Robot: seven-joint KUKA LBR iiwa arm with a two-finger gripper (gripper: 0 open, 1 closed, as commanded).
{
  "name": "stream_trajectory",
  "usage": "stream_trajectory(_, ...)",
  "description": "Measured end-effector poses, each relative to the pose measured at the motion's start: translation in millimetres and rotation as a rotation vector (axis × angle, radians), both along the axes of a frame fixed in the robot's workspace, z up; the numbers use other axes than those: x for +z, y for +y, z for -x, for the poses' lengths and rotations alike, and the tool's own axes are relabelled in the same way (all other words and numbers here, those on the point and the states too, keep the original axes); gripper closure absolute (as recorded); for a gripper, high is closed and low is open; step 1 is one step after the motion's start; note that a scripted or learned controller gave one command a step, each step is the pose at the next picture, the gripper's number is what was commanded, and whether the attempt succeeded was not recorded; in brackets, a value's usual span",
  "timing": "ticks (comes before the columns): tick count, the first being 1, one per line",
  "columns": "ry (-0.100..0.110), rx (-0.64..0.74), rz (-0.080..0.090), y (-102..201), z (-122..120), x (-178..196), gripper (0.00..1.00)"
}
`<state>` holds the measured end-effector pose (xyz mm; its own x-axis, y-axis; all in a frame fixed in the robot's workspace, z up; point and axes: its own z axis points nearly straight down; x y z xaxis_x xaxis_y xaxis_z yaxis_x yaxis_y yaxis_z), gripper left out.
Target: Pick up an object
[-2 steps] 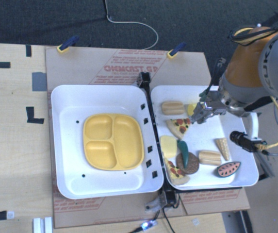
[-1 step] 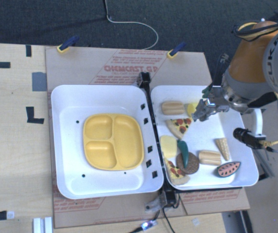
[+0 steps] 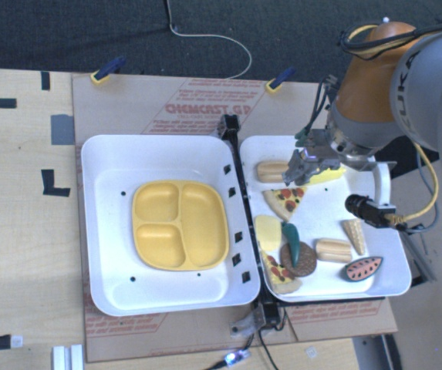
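Observation:
My gripper [image 3: 298, 172] hangs over the back of the right bin [image 3: 390, 284], just above a pizza slice [image 3: 285, 199] and beside a bread roll [image 3: 271, 171]. A yellow piece [image 3: 330, 175] peeks out behind it. Further forward lie a pale cheese wedge [image 3: 268, 231], a green chilli [image 3: 291, 242] on a brown patty [image 3: 304, 260], a second pizza slice [image 3: 277, 274], another roll [image 3: 333, 249], a cone-shaped piece [image 3: 354, 236] and a watermelon slice [image 3: 362, 268]. I see nothing between the fingers.
The left bin [image 3: 105, 156] holds a yellow divided plate [image 3: 180, 223]. A black divider [image 3: 240, 199] runs between the bins. A cable and black fitting [image 3: 366, 209] hang off the arm over the right bin's right side.

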<state>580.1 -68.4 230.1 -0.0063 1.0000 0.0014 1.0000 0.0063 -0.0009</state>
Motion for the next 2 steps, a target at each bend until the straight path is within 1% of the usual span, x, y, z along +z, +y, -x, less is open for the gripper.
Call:
stream_trajectory(1,-0.001,0.001,0.0,49.2,-24.1,7.1,1.0)
stream_trajectory(2,-0.001,0.001,0.001,107.9,-48.1,0.6,1.0)
